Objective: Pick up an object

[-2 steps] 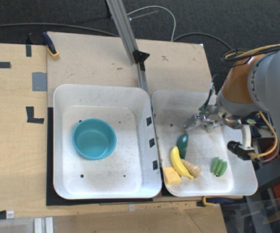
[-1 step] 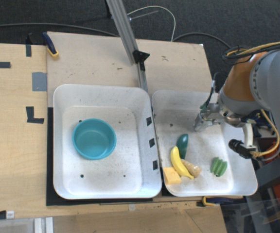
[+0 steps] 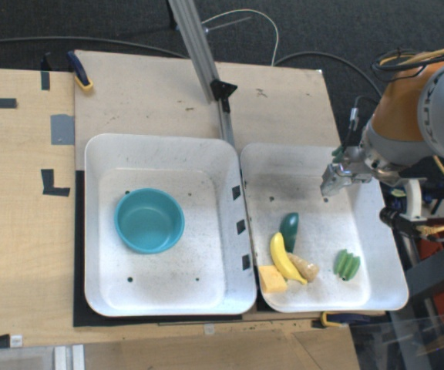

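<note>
We see two white bins side by side on the bench. The left bin holds a blue bowl. The right bin holds the small things we could pick up.

The end effector hangs over the right bin, up near its far edge at about 1 o'clock in that bin. It is too small and dark for us to tell how it is set, and we see nothing in it. The grey arm comes in from 3 o'clock.

We think this is the reaching step. Nothing is picked up yet. All the things lie on the bin floor, down toward 6 o'clock from the end effector and well apart from it.

The banana is the one we would go for. It lies flat, and its long line runs from about 11 o'clock to 5 o'clock. Its top end points to 11 o'clock. A dark green thing sits just above it. A yellow block touches it at 7 o'clock, and a tan lump sits close by at its low end. A light green thing lies alone toward 3 o'clock.

Next, we think the end effector must move toward 7 o'clock, go down, and close across the banana's thin side. The crowding could make it slip
</note>
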`<action>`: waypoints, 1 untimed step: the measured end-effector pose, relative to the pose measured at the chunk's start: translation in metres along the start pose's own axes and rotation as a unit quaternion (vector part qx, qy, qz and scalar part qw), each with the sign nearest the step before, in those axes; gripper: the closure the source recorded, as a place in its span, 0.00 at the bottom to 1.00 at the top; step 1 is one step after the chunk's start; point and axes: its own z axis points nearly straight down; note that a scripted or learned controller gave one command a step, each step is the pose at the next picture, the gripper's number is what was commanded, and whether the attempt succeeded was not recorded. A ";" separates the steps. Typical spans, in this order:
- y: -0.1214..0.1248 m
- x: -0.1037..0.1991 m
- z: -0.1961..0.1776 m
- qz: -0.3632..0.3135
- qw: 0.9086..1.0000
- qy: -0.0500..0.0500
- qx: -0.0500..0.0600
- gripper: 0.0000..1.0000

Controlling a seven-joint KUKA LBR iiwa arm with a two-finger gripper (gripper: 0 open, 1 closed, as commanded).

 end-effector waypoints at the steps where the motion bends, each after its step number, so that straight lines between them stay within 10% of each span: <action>1: 0.001 0.000 -0.053 0.000 1.000 0.000 0.000 1.00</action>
